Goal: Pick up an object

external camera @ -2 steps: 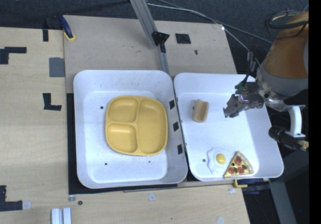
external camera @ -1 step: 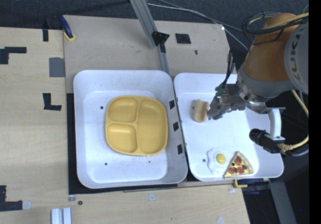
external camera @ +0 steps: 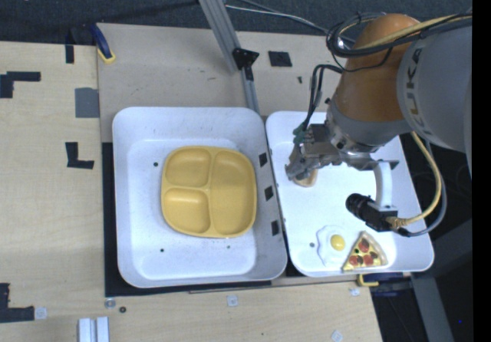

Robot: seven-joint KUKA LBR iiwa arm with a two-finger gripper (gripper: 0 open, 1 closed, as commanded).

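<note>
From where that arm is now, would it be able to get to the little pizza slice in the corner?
Probably yes. The pizza slice lies uncovered in the right bin, beside a fried egg, with nothing on top.

Arm reaching into the right bin

The gripper [external camera: 304, 172] is hanging low over a small brown object [external camera: 306, 178]; a yellow plate [external camera: 209, 192] is lying in the left bin [external camera: 138, 179].

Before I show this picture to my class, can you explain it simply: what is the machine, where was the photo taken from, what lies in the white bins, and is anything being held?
The camera looks down at a slant from above the bench. The grey and orange machine is a robot arm reaching in from the right. Its gripper is lowered into the right bin, over a small brownish object; whether that is gripped cannot be told. Near that bin's front lie a toy fried egg and a toy pizza slice. The left bin holds a yellow divided plate.
</note>
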